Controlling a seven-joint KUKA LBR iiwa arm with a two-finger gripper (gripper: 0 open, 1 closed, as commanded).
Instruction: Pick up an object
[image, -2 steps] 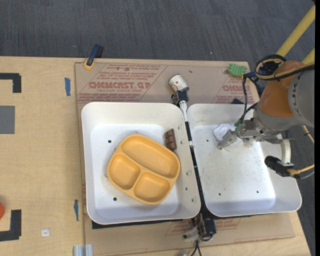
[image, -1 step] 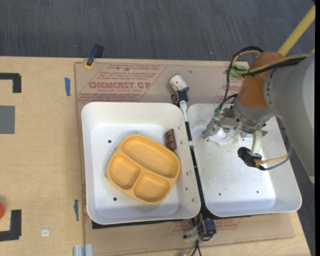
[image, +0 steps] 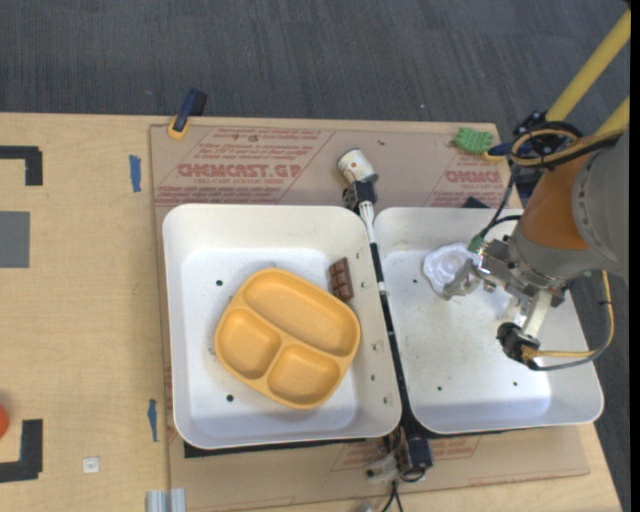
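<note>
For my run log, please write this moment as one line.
arm: over right bin | claw: at clear cup | left bin: yellow tray, brown block

Dark grey carpet floor (image: 300, 50) behind wooden bench (image: 80, 330).

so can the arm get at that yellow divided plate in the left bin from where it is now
Probably yes. The yellow divided plate lies open in the left bin with nothing on top. The hand is over the right bin, so the arm must cross the divider between them.
</note>
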